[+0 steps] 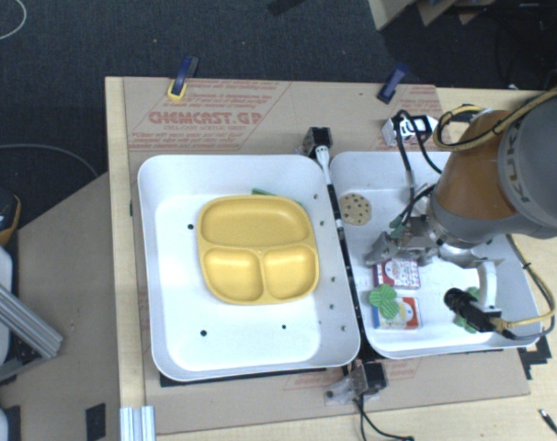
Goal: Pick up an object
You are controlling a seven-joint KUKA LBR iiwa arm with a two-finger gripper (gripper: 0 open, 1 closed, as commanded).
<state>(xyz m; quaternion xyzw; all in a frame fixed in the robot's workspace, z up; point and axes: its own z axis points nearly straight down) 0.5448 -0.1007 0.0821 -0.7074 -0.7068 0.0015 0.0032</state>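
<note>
The two bins are plain white: the left bin [168,274] and the right bin [380,168]. In the left one lies a mustard-yellow divided plate [257,248], one even colour across all three compartments, with a sliver of green [263,192] showing at its far rim. The right bin holds a tan round disc [356,209] dotted with dark holes, and a small card [397,294] printed in white, red and blue with a bright green shape on it (the print is too small to read). The arm [499,177] is grey with an orange band. The bench [260,108] is pale brown board with red lettering.
</note>
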